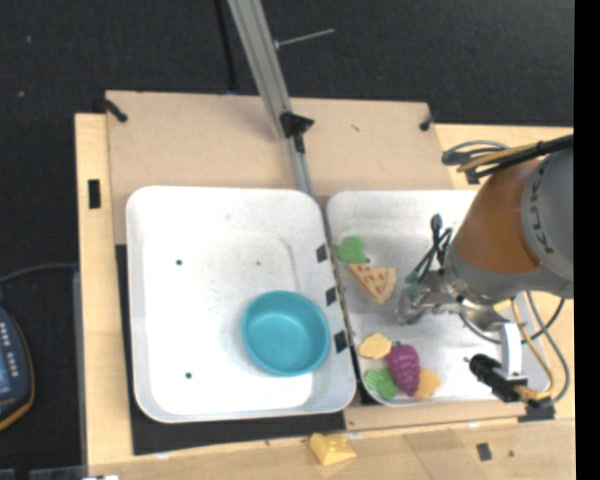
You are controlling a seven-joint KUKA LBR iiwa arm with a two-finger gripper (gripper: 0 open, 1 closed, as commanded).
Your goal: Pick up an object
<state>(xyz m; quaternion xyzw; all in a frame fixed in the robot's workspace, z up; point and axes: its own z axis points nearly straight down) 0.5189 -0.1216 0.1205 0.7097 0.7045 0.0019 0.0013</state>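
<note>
Objects to pick sit in the right bin [400, 208]: a pizza-slice toy [373, 281] with a green piece [352, 249] above it, and a cluster at the front edge of purple grapes [404, 365], a yellow piece [376, 346] and a green leaf [380, 381]. My pincer [412, 308] hangs between the two groups, over bare floor, so I judge a straight descent would close on nothing. From up here I cannot tell how it is set; wrist and cables mask it. A blue bowl [283, 332] sits in the left bin [180, 228].
</note>
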